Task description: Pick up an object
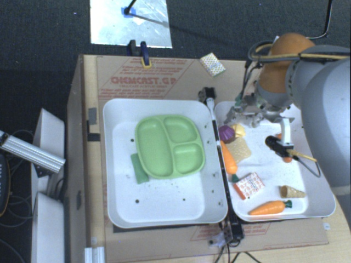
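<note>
**Bin contents with the gripper over the right bin**

Two shallow white plastic bins stand side by side on a printed cardboard sheet (142, 80) covering the worktop.

Left white bin (118, 201): two items.
- One pale green moulded plate (170, 146), rounded at the corners and divided into three compartments, lies flat at the centre. Nothing is in the compartments.
- One darker green rectangular block (139, 169) is partly tucked under the plate's near left edge.

Right white bin (323, 204): seven loose items, any of which could be picked up.
- One purple rounded toy vegetable (226, 132) sits at the far left, touching one small yellow lump (239, 130).
- One beige square pad (239, 149) with a rough texture is just nearer than these.
- Two orange toy carrots. The plain orange carrot (229, 159) lies along the wall next to the left bin. The green-topped orange carrot (267, 207) lies along the near wall.
- One red and white printed box (250, 185) sits between the two carrots.
- One tan ridged cone (292, 191) lies near the green-topped carrot's leaf end.

The gripper (245, 116) is over the far left part of the right bin, just beyond the purple vegetable and the yellow lump. Nothing is seen in its grasp. Whether it is spread or closed cannot be told from this angle.

Outside the bins, one small yellow patterned block (212, 64) rests on the cardboard at the far side.
</note>
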`<state>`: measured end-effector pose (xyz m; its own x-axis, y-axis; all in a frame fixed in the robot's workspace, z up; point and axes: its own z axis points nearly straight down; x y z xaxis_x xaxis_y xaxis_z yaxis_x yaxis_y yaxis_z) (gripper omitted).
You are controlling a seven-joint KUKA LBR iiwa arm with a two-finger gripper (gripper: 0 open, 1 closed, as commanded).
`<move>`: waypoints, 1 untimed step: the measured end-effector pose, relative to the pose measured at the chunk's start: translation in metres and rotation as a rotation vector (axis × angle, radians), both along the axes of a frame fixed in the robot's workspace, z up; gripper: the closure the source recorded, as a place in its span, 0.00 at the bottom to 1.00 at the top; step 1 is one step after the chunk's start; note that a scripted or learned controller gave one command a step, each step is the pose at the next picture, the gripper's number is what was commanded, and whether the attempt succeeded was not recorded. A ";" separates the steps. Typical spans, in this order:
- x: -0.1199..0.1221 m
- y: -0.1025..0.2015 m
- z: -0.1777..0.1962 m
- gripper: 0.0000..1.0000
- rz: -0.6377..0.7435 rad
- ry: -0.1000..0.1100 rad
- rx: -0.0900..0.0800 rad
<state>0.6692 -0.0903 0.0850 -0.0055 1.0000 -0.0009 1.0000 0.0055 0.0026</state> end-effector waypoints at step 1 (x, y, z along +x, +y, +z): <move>0.001 0.000 0.011 1.00 0.002 -0.004 -0.001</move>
